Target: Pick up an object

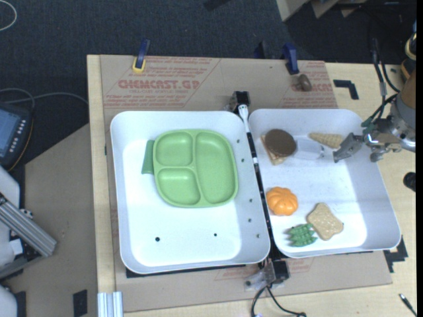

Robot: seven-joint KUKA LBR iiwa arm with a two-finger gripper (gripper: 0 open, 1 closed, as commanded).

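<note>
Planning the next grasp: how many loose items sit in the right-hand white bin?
5: brown round cookie far-left, tan cone-shaped wedge by the gripper, orange pumpkin, tan bread slice, green leafy piece. None seem hidden.

Even, bright overhead light; white bins (132, 177) near overexposed, soft short shadows under objects, dark floor (99, 18) dim, overall slight softness.

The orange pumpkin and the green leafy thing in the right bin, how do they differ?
The orange pumpkin is round, smooth and ribbed; the green leafy thing is flatter, jagged and elongated. The pumpkin lies toward the bin's middle by the left wall; the leafy thing lies nearer the front edge, touching the tan bread slice. Both are small toy foods lying in the right bin.
</note>
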